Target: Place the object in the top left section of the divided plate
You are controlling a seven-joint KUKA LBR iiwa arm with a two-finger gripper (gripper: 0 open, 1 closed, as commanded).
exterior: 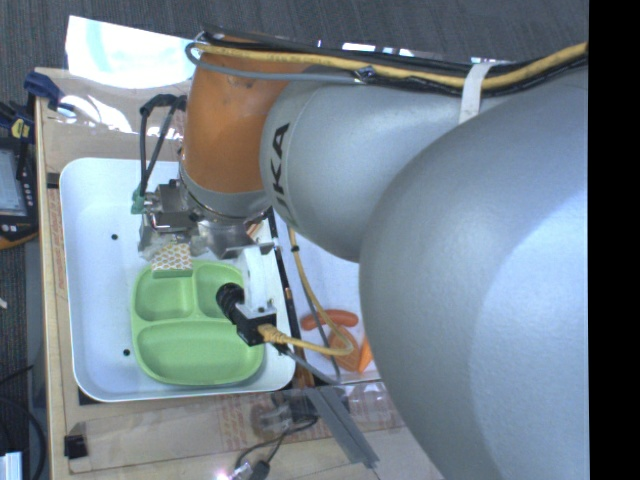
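Object: one patterned piece lies at the upper-left edge of one green divided plate in the left of two white bins. Gripper directly above; finger state unreadable.

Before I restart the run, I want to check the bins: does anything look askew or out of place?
Little stands out. The green divided plate lies flat in the left bin. The end effector hangs over the plate's top left section. Orange items lie in the other bin, mostly hidden by the arm.
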